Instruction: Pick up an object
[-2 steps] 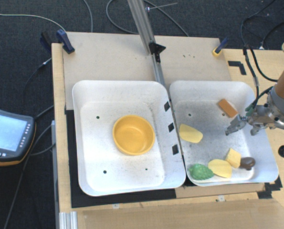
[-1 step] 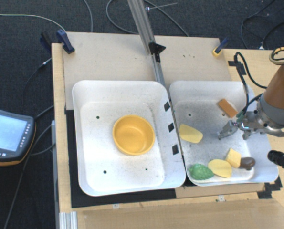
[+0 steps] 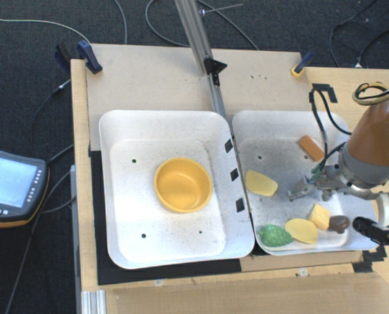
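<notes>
You are looking at the arm point(image 3: 371, 142) reaching into the right bin point(image 3: 246, 126); I cannot tell how its jaws are standing. You are best lowering squarely over one piece. The nearest, a pale yellow wedge point(image 3: 320, 216), is lying near the bin's front right corner.

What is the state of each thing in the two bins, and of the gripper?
Yellow bowl: upright, open side up, alone in the left bin.
Orange block: lying tilted near the back of the right bin.
Pale yellow piece: lying flat.
Green piece: lying at the front wall.
Yellow oval piece: lying flat, touching the yellow wedge.
Brown piece: lying beside the wedge.
Gripper: low over the right bin, holding nothing visible.
</notes>
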Controlling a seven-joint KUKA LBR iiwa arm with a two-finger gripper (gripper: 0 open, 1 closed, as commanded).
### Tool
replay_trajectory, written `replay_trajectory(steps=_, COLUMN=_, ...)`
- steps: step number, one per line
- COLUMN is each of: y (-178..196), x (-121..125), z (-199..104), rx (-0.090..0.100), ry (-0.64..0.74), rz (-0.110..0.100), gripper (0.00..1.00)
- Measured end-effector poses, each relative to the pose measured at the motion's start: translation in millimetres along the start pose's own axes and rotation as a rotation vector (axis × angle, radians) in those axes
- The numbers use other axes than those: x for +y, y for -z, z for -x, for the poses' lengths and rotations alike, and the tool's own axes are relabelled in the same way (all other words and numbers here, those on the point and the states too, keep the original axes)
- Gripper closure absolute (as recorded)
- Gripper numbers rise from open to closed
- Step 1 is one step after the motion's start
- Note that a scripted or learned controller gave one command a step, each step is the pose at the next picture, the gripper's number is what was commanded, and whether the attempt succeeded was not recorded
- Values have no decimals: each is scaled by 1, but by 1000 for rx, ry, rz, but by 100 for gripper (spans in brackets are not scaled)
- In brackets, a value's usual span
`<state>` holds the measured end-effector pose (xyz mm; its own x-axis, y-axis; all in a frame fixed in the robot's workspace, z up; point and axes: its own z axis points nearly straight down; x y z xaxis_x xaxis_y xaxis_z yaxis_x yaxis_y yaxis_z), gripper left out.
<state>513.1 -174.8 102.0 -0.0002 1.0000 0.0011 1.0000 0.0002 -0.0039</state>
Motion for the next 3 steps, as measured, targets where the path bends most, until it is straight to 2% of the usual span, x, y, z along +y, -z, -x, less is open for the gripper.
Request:
replay_trajectory(steps=1, y=13, x=1, z=0, rx=-1, ry=0, rz=5, gripper=100)
replay_trajectory(steps=2, y=76, x=2, z=-1, rx=-2, ry=1, rz=10, gripper=100)
replay_trajectory(steps=3, y=116, x=2, z=-1, rx=-2, ry=0, rz=8, gripper=100)
